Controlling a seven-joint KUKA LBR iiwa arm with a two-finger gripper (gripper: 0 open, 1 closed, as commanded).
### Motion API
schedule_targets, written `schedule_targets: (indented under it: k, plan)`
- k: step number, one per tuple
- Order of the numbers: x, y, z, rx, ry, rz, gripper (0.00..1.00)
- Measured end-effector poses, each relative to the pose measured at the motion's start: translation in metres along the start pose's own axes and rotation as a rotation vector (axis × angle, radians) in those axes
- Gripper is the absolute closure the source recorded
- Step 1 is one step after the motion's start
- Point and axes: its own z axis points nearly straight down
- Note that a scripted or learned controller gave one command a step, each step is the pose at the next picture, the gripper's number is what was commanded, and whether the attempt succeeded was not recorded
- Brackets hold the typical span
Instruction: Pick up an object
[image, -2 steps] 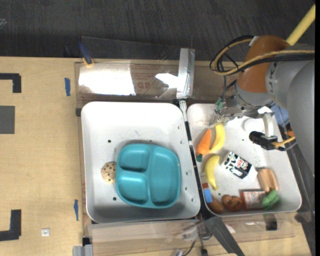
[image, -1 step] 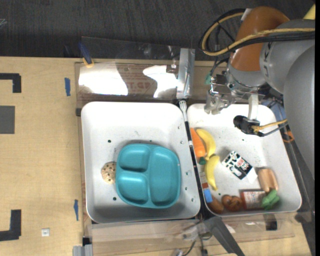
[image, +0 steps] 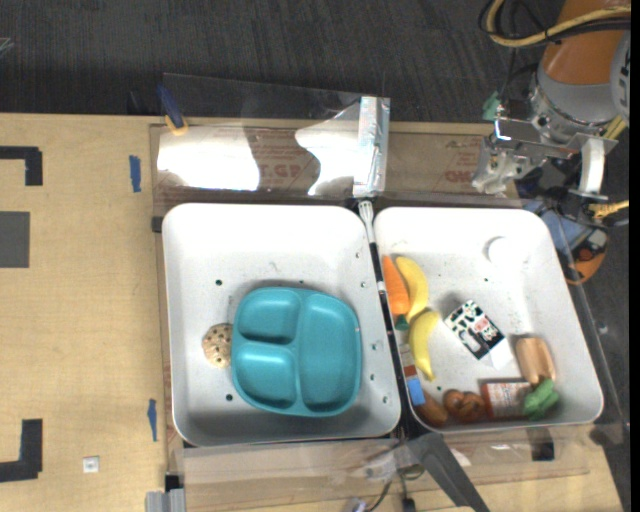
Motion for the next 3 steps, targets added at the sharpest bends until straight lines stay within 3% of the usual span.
schedule_targets:
  k: [1, 2, 3]
  plan:
    - [-0.006, -0.023, 0.003, 0.013, 0.000, 0.242, 1.00]
    - [-0.074, 0.011, -0.061, 0.005, -0.002, 0.261, 1.00]
    - [-0.093, 0.009, 0.131, 0.022, -0.001, 0.222, 1.00]
